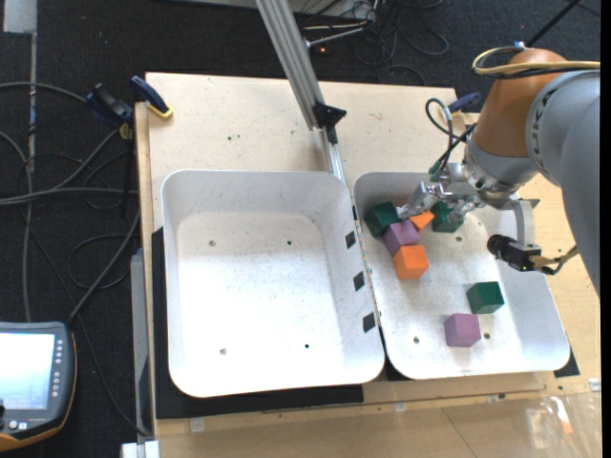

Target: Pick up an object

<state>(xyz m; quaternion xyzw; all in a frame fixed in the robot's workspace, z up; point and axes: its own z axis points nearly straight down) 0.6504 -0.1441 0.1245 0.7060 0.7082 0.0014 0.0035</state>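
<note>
In the right bin (pixel 535 337), gripper (pixel 434 208) sits low over a tight cluster: green block (pixel 382 218), purple block (pixel 401 236), orange cube (pixel 411 261). Finger state: cannot tell. Risk, as I judge it: crowded neighbours block a clean grip, smooth faces slip. Blocks are hard-edged, matte; the bin is smooth white plastic.

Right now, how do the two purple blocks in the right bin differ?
The upper purple block touches the orange block and sits close to the gripper; the lower purple block stands alone near the bin's front edge. The upper one sits more turned. Both look alike in colour and size.
</note>
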